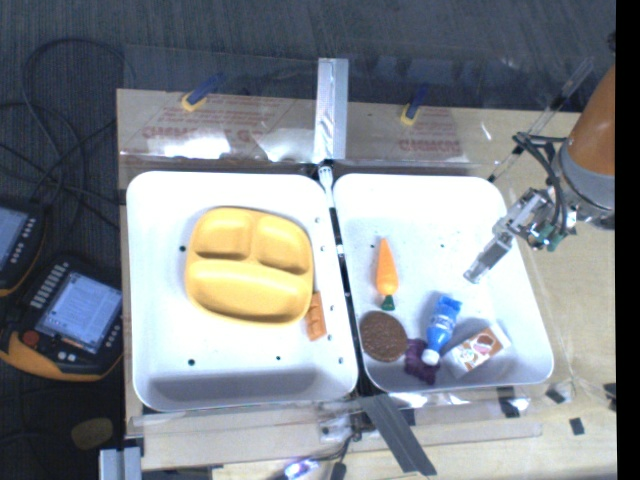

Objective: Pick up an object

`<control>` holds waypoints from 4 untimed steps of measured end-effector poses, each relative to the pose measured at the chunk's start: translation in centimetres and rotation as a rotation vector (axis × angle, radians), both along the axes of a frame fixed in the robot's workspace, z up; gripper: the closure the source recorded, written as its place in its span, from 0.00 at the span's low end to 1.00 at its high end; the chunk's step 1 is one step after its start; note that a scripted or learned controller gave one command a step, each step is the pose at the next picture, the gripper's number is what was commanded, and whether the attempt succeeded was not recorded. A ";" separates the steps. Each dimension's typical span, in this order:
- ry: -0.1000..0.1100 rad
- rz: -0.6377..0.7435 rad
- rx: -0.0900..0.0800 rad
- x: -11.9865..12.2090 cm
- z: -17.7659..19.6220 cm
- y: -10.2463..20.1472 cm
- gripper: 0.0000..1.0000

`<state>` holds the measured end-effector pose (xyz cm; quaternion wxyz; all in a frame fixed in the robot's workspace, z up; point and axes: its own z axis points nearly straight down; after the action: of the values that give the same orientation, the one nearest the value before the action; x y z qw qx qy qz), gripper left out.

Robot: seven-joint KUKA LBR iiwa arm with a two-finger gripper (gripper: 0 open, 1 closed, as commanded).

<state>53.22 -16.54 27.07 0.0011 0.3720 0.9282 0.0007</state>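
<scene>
The right bin (430,203) holds an orange carrot (386,266), a brown round disc (383,336), a blue bottle with a white cap (440,326), a purple piece (420,363) and a small red-and-white carton (476,349). My gripper (482,264) hangs over the right side of this bin, slanting down to the left from the wrist. It is above and to the right of the bottle and apart from every object. I see nothing in it.
The left bin (160,358) holds a yellow divided tray (250,265), with a small orange item (316,318) by its right edge. A metal divider (331,98) stands behind the bins. Cables and a pendant (65,313) lie left of the bench.
</scene>
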 end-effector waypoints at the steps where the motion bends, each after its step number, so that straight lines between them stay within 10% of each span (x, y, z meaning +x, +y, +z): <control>1: 0.004 -0.078 0.000 -4.0 -11.5 0.4 0.00; 2: 0.002 0.185 -0.001 -0.2 -10.9 -1.6 0.00; 3: 0.002 0.051 0.002 0.6 -14.3 -1.6 0.00; 4: -0.010 -0.317 -0.002 -4.4 -18.1 3.5 0.00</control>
<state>48.79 -13.06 8.98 0.0063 0.5137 0.8579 0.0016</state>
